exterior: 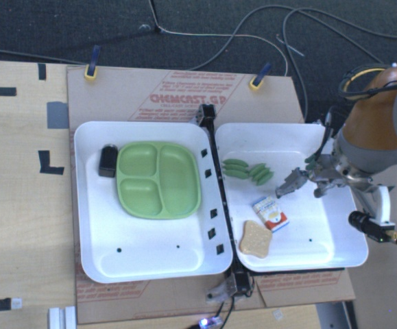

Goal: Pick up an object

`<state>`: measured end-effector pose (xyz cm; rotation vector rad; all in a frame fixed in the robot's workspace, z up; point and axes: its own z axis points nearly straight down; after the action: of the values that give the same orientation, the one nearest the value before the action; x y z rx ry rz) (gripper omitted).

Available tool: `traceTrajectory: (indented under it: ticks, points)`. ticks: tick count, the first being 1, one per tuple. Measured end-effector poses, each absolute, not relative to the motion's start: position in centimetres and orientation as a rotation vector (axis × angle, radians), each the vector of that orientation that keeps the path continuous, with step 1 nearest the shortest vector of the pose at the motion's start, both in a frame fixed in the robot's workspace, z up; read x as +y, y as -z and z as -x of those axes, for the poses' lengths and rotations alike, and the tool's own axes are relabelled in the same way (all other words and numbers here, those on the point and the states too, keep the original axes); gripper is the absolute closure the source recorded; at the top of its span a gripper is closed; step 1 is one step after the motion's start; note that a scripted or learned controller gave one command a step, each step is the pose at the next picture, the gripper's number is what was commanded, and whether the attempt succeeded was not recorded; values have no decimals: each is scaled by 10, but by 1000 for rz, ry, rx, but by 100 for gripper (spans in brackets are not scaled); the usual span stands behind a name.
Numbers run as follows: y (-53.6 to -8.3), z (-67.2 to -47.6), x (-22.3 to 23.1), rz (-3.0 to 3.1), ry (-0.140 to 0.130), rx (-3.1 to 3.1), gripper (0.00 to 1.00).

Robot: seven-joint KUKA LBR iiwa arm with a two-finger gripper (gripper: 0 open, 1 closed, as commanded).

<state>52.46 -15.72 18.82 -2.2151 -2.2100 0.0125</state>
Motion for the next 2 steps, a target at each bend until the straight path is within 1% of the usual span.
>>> traceTrajectory:
  ticks: [1,2]
  points:
    - [-195,-528,-157,2218,-1,-2222,0]
    - [-141,-532,-166,2219,-7,-2219,0]
